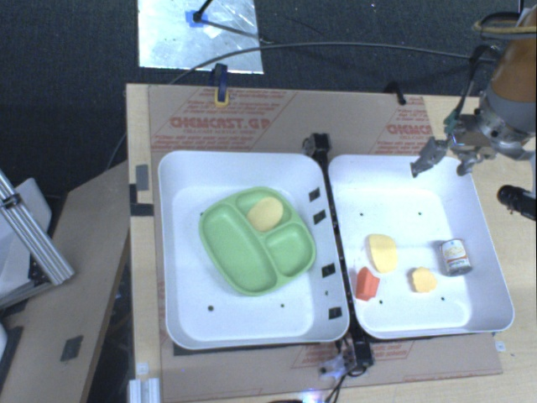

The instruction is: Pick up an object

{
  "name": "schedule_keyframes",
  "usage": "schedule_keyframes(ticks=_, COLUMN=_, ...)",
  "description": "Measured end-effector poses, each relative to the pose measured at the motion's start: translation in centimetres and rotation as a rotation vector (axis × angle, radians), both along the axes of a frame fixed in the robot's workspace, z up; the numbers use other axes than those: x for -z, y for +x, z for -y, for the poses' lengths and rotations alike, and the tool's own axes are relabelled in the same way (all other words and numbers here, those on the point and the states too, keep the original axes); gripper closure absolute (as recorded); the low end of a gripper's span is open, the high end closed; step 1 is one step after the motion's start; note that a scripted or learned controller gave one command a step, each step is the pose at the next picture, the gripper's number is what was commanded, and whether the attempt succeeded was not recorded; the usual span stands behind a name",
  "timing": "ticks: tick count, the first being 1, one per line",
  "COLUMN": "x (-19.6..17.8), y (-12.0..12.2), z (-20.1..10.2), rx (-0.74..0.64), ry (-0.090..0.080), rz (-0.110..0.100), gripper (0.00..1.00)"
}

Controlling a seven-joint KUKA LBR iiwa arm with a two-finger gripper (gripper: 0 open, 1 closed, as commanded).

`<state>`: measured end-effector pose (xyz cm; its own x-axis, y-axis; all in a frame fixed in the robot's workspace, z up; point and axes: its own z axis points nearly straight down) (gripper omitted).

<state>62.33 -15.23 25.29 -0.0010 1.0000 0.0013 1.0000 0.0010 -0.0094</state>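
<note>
The right bin [470,309] holds a pale yellow piece [382,252], a red-orange piece [367,284], a small yellow lump [424,280] and a small can [454,257]. In the left bin [180,309] lies a green divided plate [243,259] with a yellow object [266,214] in its upper compartment. My gripper [445,159] hangs over the right bin's far right corner, fingers spread open with nothing between them, well above and behind the can.
The bins sit on a cardboard sheet [252,116] with a blue-and-yellow clamp [221,85] at its far edge. A shiny foil square [197,23] lies beyond. A metal rail [29,233] stands at the left.
</note>
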Motion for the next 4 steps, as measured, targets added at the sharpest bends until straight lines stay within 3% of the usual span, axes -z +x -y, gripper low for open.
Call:
schedule_keyframes(ticks=1, x=-0.7, y=0.2, z=0.0, rx=-0.002, ry=-0.002, rz=0.011, gripper=0.00)
schedule_keyframes(ticks=4, x=14.6, y=0.4, z=0.0, rx=0.000, ry=-0.001, rz=0.008, gripper=0.00)
